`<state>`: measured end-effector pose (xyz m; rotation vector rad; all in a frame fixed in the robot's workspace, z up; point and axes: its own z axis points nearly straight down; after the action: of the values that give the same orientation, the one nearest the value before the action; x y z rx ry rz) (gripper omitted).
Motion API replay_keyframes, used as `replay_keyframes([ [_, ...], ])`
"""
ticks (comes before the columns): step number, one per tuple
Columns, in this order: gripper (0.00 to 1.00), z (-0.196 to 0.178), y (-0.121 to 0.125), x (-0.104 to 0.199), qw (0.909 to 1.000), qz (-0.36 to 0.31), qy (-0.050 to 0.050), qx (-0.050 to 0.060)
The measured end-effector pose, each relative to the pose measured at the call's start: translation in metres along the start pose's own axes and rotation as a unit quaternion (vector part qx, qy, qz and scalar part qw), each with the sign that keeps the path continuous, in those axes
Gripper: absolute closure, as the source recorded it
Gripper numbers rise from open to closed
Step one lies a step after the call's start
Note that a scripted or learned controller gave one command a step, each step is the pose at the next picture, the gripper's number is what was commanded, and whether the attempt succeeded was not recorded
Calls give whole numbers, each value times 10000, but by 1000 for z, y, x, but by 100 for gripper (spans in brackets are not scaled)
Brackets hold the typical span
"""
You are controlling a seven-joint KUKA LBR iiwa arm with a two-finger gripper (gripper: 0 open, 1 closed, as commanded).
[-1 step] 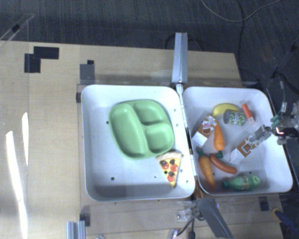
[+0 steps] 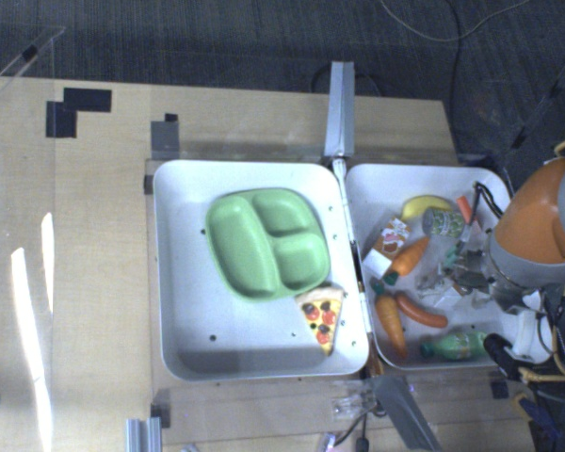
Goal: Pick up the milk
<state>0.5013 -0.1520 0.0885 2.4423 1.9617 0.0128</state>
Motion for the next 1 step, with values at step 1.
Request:
replay_keyframes([
  [1,0,2,76,-12,9855,1696,-10,13],
])
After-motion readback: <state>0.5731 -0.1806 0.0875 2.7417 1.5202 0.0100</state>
